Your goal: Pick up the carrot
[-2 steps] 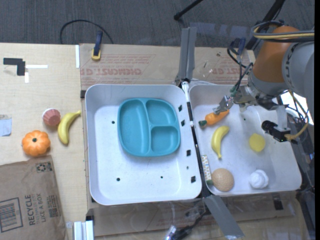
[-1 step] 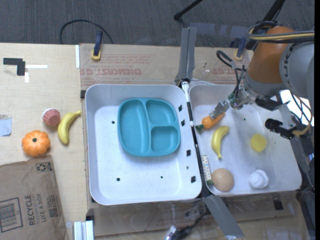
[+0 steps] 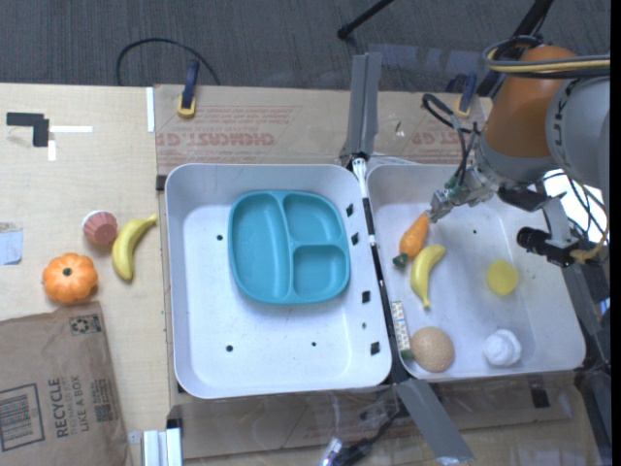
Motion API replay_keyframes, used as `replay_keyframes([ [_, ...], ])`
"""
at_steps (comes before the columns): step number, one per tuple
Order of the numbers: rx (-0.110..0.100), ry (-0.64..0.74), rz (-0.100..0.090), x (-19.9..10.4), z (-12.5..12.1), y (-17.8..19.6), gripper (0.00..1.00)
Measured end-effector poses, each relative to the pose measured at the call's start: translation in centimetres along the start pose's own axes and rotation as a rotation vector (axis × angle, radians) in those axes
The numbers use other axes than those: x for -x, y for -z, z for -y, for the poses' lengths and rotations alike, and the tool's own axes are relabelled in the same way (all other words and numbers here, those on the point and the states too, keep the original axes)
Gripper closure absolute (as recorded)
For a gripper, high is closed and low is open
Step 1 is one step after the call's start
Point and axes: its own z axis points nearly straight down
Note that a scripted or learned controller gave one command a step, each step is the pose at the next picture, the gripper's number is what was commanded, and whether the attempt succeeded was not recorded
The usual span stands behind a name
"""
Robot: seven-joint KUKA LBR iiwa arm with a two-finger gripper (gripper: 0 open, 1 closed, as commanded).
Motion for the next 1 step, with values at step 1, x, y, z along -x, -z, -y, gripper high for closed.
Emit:
replay_keyframes([
  [1, -0.020, 0.041, -0.010, -9.13, -0.63, 7.92, 1.00],
])
